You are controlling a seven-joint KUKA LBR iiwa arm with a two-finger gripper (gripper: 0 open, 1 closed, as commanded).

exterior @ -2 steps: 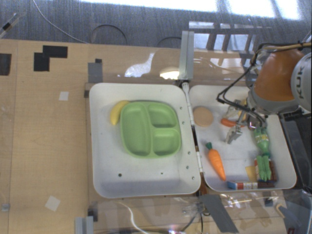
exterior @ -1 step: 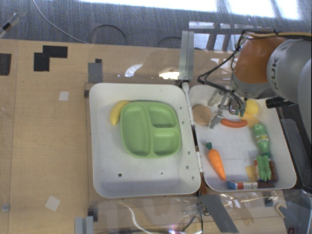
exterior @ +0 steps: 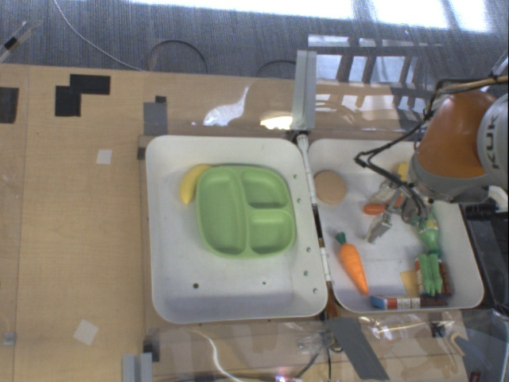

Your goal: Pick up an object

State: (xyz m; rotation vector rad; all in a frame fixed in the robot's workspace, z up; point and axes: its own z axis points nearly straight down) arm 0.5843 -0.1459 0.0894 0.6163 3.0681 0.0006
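Note:
My gripper [exterior: 395,221] hangs over the middle of the right bin [exterior: 469,293], below the arm's orange band. It is open, and nothing shows between its fingers. One fingertip [exterior: 378,230] points down-left. A small orange-red piece [exterior: 373,208] lies just left of the gripper. An orange carrot [exterior: 355,266] with a green top lies lower left of it. A round tan disc [exterior: 330,187] sits near the bin's upper left. A green toy [exterior: 429,235] lies just right of the gripper, partly under the wrist.
The left bin [exterior: 183,293] holds a green divided plate [exterior: 242,211] with a yellow banana [exterior: 188,183] at its upper-left edge. In the right bin's lower right are green and brown pieces [exterior: 430,275], a yellow block [exterior: 409,282] and a striped stick [exterior: 396,302]. A ridge [exterior: 312,213] divides the bins.

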